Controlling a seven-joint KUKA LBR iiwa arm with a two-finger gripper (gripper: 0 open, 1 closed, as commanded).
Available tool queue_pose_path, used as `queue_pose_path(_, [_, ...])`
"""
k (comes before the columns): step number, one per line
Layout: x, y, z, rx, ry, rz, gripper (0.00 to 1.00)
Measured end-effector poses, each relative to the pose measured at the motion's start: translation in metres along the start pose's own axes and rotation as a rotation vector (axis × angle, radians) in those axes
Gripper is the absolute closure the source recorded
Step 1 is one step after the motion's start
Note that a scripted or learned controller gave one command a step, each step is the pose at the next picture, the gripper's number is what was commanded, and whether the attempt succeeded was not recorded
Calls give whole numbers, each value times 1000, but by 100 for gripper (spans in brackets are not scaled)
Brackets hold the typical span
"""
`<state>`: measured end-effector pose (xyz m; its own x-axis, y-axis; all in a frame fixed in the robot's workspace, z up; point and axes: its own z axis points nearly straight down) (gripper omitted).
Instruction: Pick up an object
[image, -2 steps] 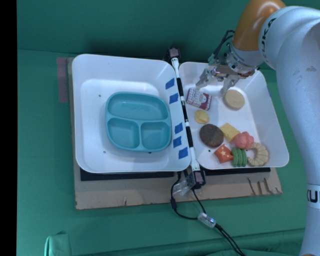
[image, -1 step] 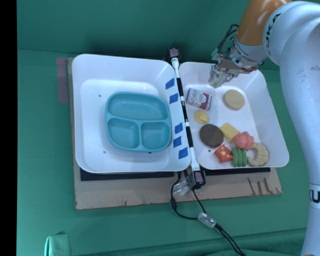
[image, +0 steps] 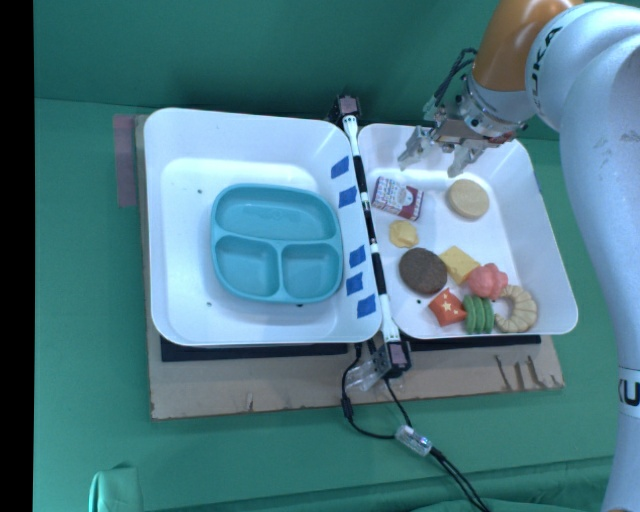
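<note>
Arm (image: 590, 150): grey, with an orange band above the wrist, entering from the right and bending toward the far end of the right bin.
Gripper (image: 441, 154): poised above the far part of the right bin (image: 540, 235), up-frame of the round tan cracker.
Fingers (image: 412, 149): spread apart, tips pointing down; nothing lies between them and they touch no object.
Round tan cracker (image: 467, 198): flat on the right bin's floor, just below and right of the gripper, apart from it.
Red-and-white packet (image: 398, 197): left of the round tan cracker, near the divider (image: 366, 225) between the bins.
Small yellow cookie (image: 403, 234): below the red-and-white packet, toward the near end of the bin.
Brown disc (image: 423, 270): nearer the camera than the round tan cracker, beside the yellow block.
Yellow block (image: 459, 263): touching or almost touching the brown disc on its right.
Pink lump (image: 487, 280): right of the yellow block, well below the round tan cracker.
Beige ring (image: 516, 308): at the near right corner, just beside the pink lump.
Green pod (image: 478, 314): left of the beige ring, touching it.
Red wedge (image: 447, 308): left of the green pod.
Left bin (image: 180, 160): left of the divider; holds a teal sectioned plate (image: 275, 243).
Counter (image: 80, 300): covered in green cloth, carrying both bins on a cardboard sheet (image: 250, 385).
</note>
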<state>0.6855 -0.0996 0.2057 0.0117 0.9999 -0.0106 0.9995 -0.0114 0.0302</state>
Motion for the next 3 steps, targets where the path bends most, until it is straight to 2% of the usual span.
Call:
queue_pose_path(1, [1,16,15,32,6,-10,0])
queue_pose_path(3, [2,15,18,35,6,-8,0])
